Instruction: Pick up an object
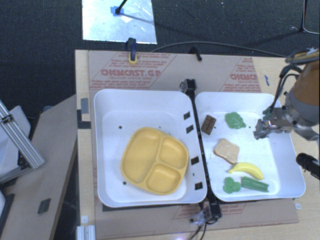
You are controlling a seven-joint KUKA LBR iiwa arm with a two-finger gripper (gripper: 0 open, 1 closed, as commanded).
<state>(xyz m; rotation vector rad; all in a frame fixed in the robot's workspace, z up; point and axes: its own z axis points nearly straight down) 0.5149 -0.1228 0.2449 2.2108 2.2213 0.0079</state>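
The right bin (295, 181) holds several toy foods: a brown chocolate bar (208, 124) at its left, a green leafy piece (234, 120) near the back, a slice of bread (226, 150) in the middle, a yellow banana (246, 170) below it, and a green broccoli-and-pod piece (246, 184) at the front. My gripper (263, 129) hangs over the right part of this bin, right of the leafy piece and apart from it. Nothing shows between its tips.
The left bin (107, 109) holds a yellow divided plate (155, 160). Black clips line the divider (196, 134) between the bins. The arm's orange band (306, 84) and grey wrist stand over the bench's right edge.
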